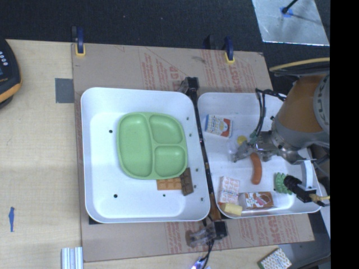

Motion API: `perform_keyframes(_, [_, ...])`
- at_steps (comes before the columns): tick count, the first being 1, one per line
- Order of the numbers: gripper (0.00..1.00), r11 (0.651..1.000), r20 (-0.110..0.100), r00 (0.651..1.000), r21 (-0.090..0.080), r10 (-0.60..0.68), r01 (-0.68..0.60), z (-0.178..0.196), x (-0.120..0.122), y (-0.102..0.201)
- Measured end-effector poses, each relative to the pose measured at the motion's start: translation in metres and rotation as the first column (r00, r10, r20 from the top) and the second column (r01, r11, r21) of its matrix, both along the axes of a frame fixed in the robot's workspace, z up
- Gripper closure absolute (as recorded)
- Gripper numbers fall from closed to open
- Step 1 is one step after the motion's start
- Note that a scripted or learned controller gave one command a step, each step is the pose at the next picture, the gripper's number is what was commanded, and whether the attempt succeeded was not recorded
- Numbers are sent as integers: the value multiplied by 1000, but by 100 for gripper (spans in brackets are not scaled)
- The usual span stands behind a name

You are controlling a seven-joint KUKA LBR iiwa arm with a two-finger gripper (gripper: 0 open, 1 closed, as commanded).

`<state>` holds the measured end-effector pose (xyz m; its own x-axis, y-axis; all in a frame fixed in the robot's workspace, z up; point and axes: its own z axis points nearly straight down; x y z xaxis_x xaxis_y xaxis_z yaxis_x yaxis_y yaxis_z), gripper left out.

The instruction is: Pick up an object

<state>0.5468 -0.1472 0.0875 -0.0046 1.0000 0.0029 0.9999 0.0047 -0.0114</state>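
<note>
My gripper (243, 152) hangs low in the right bin (247, 101), near its middle, at the end of the grey arm (300, 122) that comes in from the right. An orange-red sausage (256, 169) lies just below and to the right of the gripper tip, close to it. A small white carton with blue and orange print (217, 125) lies to the upper left of the gripper. A green toy (280, 182) sits at the right. Two printed packets (229, 189) (257, 200) and a yellow piece (233, 209) lie along the near wall.
The left bin (95, 150) holds a green divided plate (151, 144), with an orange and brown block (175, 182) at its near edge. Black cables (261, 111) run from the arm over the right bin. Both bins rest on a cardboard sheet (140, 66).
</note>
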Motion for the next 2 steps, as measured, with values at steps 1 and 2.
perform_keyframes(1, [100,1000,6,1000,-3,1,-1,15,2,-3])
perform_keyframes(2, [100,1000,20,1000,-1,7,-7,112,34,72])
